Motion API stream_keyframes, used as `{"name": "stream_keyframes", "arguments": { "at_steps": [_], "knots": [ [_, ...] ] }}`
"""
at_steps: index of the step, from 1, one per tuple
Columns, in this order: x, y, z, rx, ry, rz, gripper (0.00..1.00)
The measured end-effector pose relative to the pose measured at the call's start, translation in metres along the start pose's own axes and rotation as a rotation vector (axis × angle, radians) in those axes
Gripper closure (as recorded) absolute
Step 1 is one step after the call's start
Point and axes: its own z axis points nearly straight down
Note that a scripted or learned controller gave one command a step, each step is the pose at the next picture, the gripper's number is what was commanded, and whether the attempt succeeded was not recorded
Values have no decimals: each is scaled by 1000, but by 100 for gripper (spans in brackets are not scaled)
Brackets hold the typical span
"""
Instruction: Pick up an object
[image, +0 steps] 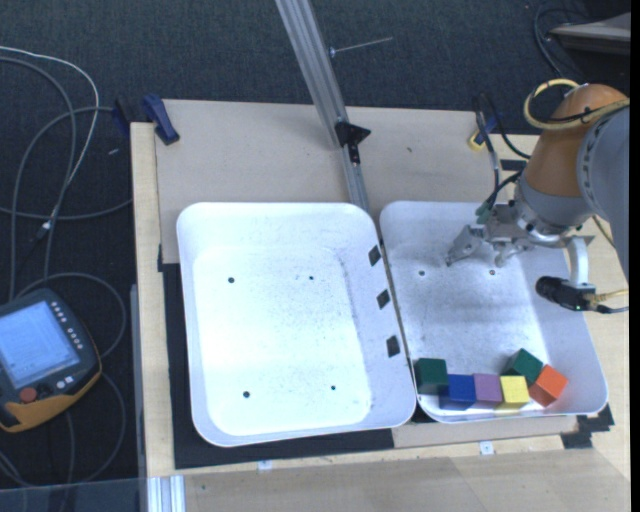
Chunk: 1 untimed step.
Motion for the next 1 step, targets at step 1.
{"name": "stream_keyframes", "arguments": {
  "at_steps": [1],
  "knots": [
    [76,35,-130,-11,-2,-1,0]
  ]
}}
